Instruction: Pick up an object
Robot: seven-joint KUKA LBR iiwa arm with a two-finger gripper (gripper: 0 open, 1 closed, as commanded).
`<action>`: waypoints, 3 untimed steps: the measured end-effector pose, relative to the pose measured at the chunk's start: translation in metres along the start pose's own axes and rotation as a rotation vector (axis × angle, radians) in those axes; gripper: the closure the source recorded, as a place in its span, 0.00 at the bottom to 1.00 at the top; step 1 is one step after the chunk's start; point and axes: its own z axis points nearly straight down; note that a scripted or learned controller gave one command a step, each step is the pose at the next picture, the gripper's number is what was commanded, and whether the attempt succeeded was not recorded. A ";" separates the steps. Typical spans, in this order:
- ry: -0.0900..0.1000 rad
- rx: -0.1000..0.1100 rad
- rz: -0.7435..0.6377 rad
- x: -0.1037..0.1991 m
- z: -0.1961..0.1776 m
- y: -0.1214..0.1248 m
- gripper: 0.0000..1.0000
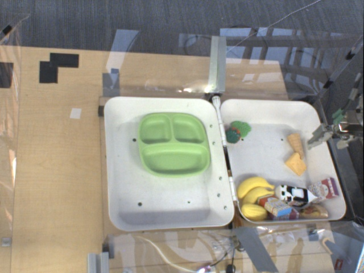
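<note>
- A wooden desk (57, 169) seen from above at a slant, carrying two shallow white bins side by side.
- The left bin (122, 203) holds a light green divided plate (173, 144) with three compartments, lying flat near the bin's middle, a little toward the far side.
- The right bin (267, 147) holds several small things, most of them crowded along its near edge.
- A small green, leafy-looking toy (238, 131) with a red spot lies close to the right bin's left wall, toward the far side.
- A tan cone-shaped piece (295, 142) lies toward the right side of that bin, and a yellow wedge (296, 164) sits just beside it on the near side.
- A bunch of yellow bananas (255, 195) rests in the near left corner of the right bin.
- Just right of the bananas sit a small black and white item (294, 195), a little orange-brown box (280, 209) and a brown object (316, 211), all touching or nearly touching.
- A small pink and white packet (325, 189) lies at the near right, close to the bin's right wall.
- The claw (319, 136) reaches in from the right and sits at the right bin's right rim, close to the tan cone; it is small and partly blurred, so I cannot tell how far apart it stands or whether it has hold of anything.
</note>
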 end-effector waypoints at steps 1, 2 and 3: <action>0.000 -0.002 0.103 0.003 0.163 0.055 0.00; 0.000 -0.006 0.100 0.004 0.153 0.057 1.00; 0.002 -0.009 0.363 0.071 0.170 0.115 1.00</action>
